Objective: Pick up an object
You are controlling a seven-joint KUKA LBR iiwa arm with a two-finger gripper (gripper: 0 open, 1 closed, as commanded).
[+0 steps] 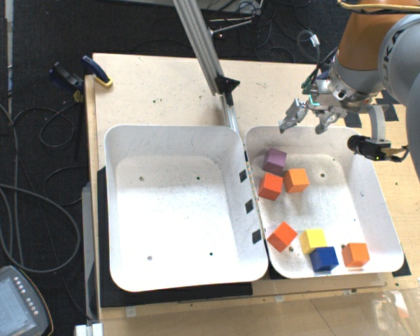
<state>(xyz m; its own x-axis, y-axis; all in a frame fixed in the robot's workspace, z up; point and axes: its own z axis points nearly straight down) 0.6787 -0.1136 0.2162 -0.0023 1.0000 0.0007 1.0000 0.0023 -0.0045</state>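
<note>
Far to the left of the tool [309,121], off the counter [164,89], a grey pendant [10,303] sits on the dark floor among loose cables. A blue and yellow clamp [84,73] grips the counter's left edge, well left of the tool and a little above it in the view. The left bin [175,208] lies down and to the left of the tool. A slanted metal bar [199,37] crosses the counter's far side and ends at the gap between the two bins, just left of the tool.

The right bin [367,187] holds all the blocks, and the tool hangs over its far rim with its two fingers spread apart and nothing between them. Below it and a bit left is a purple block [274,160]. Just under that block sit a red-orange block [270,186] and an orange block [296,180], side by side and close together. Further below the tool, near the bin's front, a second red-orange block [282,235] lies tilted. Just right of it a yellow block [311,241] touches a blue block [324,259]. Another orange block [355,255] sits beside the blue one, below and to the right of the tool. The arm [385,40] rises from the tool toward the upper right, with its orange band above the wrist.
</note>
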